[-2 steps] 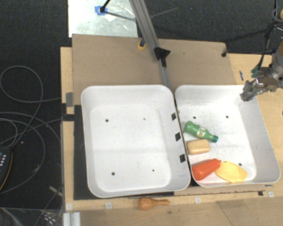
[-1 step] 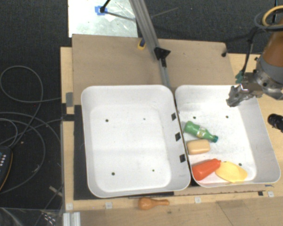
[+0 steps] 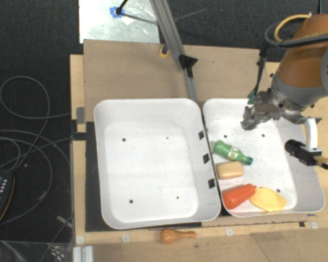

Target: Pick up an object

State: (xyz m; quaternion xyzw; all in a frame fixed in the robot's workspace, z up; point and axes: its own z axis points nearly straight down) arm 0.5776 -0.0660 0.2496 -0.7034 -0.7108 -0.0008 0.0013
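- You have four objects in the right bin (image 3: 311,195), grouped near its left and front walls: a green bottle (image 3: 231,152) lying on its side, a tan block (image 3: 229,171) just in front of it, then a red piece (image 3: 238,195) touching a yellow piece (image 3: 268,199) at the front.
- Your gripper (image 3: 251,119) sits over the rear part of that bin, apart from the bottle and holding nothing you can see; whether it is spread or closed, you cannot tell.
- The left bin (image 3: 153,105) lies beside it, walls touching.
- On the bench (image 3: 126,70), just in front of the bins, you can see a small orange-brown pear-shaped item (image 3: 177,234).
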